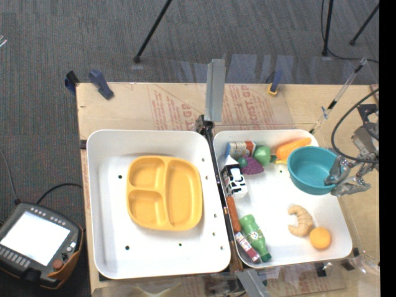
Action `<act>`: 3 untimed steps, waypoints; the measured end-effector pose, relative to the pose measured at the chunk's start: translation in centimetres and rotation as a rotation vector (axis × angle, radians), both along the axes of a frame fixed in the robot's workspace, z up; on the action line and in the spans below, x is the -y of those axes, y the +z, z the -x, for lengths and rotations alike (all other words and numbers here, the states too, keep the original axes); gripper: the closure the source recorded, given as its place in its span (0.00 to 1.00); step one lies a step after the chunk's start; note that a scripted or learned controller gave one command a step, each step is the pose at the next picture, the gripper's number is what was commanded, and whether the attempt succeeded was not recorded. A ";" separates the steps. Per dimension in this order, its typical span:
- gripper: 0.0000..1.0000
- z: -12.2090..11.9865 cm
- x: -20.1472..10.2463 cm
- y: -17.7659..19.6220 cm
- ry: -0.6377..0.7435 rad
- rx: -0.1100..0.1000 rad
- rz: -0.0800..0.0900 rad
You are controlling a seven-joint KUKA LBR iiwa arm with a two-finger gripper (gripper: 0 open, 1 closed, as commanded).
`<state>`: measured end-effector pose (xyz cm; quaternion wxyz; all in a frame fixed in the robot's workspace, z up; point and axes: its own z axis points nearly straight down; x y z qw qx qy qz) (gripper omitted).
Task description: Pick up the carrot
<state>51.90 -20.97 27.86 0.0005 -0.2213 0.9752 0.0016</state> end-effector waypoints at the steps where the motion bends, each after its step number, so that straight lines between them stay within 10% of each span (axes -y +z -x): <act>1: 1.00 3.3 0.1 0.8 0.262 -0.001 -0.001; 3: 1.00 3.4 0.0 3.2 0.879 0.002 -0.003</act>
